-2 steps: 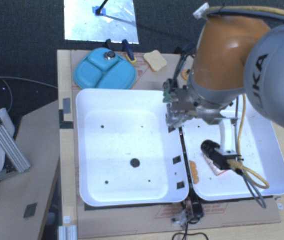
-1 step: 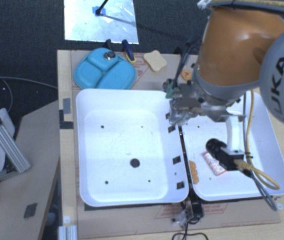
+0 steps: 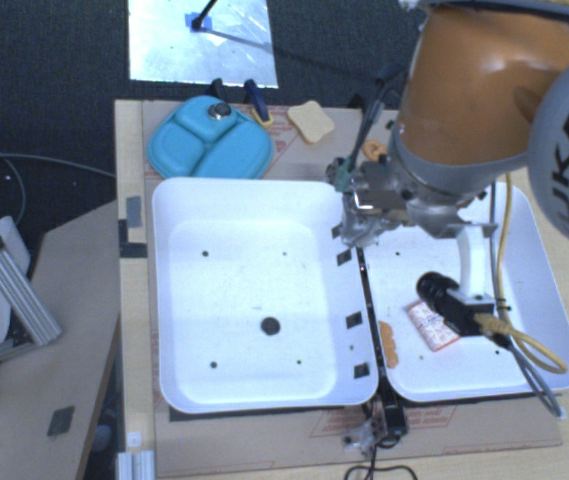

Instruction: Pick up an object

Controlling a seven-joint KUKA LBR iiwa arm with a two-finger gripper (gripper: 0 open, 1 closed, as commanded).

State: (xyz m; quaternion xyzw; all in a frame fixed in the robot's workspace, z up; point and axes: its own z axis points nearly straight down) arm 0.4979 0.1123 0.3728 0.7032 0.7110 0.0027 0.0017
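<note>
Camera view: a flat red-and-white rectangular packet (image 3: 432,325) lies in the right white bin (image 3: 544,273), its long axis running diagonally from far-left to near-right. Just beside it, a slim tan strip (image 3: 388,343) lies lengthwise along the bin's left wall. The end effector (image 3: 359,208) hangs over the bins' far divide; its opening cannot be told.

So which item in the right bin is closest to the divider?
The thin orange-brown strip, lying along the right bin's left wall. The red-and-white packet sits further toward the bin's middle.
</note>
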